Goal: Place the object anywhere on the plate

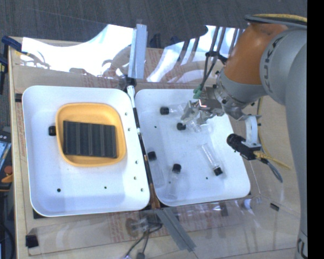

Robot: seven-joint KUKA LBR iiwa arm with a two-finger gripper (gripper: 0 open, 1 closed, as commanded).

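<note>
Yellow plate [90, 115] left bin [38, 188], tool [197, 115] right bin [232, 185]

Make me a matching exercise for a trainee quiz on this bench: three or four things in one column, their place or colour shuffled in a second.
Things:
1. plate
2. capped vial
3. tool
4. dark ridged insert

Descriptions:
A. lying in the right bin, black cap toward the near edge
B. yellow, sitting in the left bin
C. over the far part of the right bin
D. resting on the plate

Pairs: 1-B, 2-A, 3-C, 4-D
</note>
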